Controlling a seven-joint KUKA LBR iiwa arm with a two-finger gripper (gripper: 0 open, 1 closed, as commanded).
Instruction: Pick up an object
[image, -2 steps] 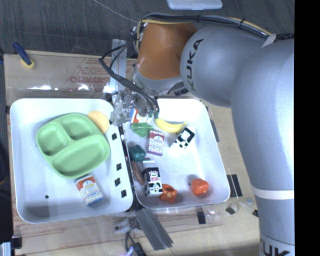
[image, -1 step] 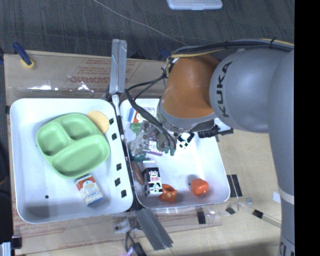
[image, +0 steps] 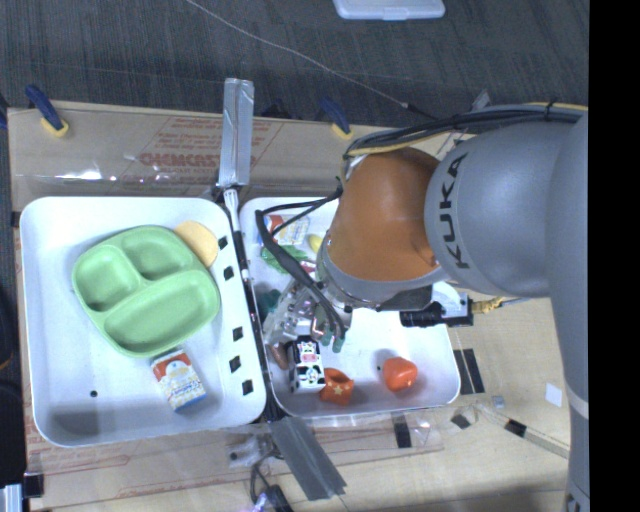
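- Looks like we're at the reach-down part: the arm (image: 470, 215) is parked low over the right bin (image: 440, 350), with the gripper (image: 305, 320) down at the bin's 9 o'clock side, right in the clutter.
- Honestly can't tell how wide the claw is or whether it has anything, the wrist blocks too much.
- Closest candidates: a small black-and-white box (image: 308, 365) just at 6 o'clock from the gripper, then a red piece (image: 337, 386) and an orange-red piece (image: 400, 373) toward 5 o'clock.
- My guess is the next move needs a clean close on one item, then a straight lift.
- The left bin (image: 40, 300) has a green divided plate (image: 145, 290), a yellow lump (image: 199, 240) at the plate's 2 o'clock, and a little carton (image: 178, 380) at 6 o'clock.
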